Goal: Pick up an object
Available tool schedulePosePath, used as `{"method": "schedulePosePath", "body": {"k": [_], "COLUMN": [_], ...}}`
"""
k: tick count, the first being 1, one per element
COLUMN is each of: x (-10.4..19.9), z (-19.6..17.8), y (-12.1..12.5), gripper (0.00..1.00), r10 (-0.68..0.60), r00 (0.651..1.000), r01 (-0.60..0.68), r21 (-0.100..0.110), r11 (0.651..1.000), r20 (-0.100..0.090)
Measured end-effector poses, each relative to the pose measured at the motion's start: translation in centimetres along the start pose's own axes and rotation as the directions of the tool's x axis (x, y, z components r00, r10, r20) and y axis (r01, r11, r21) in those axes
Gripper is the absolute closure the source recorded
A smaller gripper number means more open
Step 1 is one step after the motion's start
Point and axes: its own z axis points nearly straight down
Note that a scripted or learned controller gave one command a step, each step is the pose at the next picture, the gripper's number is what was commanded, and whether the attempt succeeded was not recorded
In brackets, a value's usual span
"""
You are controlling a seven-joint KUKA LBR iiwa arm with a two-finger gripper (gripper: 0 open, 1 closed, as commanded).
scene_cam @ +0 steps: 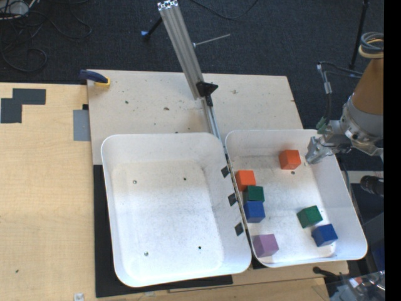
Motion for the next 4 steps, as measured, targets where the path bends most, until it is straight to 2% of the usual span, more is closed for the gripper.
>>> {"method": "schedulePosePath", "body": {"k": [1, 4], "x": [-0.5, 15.9], "z": [-4.5, -0.6], "y": [-0.4, 2.5], "gripper": [1.0, 1.0], "r10": [-0.001, -0.003], "r00": [1.0, 1.0], "r01": [0.001, 0.003], "r21": [0.002, 0.01], "r11": [1.0, 1.0], "r20": [0.0, -0.003]}}
